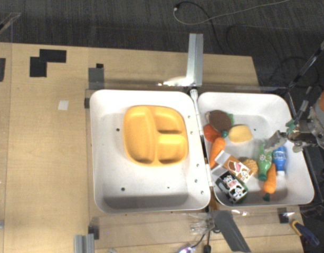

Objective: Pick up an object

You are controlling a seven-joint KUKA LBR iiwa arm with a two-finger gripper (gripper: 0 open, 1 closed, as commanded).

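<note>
Currently the pincer (282,137) hangs over the right bin (267,103), close to that bin's right wall, with the grey arm (316,132) reaching in behind it. Whether its tips are spread or pressed together cannot be told at this resolution, and nothing is visibly caught between them.

Recommended procedure for the step in hand, judged from this view:
1. Select a single target. The blue bottle (279,159) lies just below the pincer and is the nearest candidate; the green item (264,161) lies touching it on the side away from the arm.
2. Align the tips across the bottle's narrow width, not along its length.
3. Descend vertically. A slanted approach risks nudging the green item or the orange carrot (270,179), which lies just beyond the bottle's lower end.
4. Close only when the tips straddle the bottle, then lift straight up.

Target description: the blue bottle is small and elongated, with a white cap end toward the pincer. It appears smooth and may slip.

Other items lie farther from the pincer, toward the divider: a yellow lemon (240,134), a brown item (220,119) and a black-and-white carton (231,187). The yellow tray (154,134) sits well apart in the left bin (106,157).
</note>
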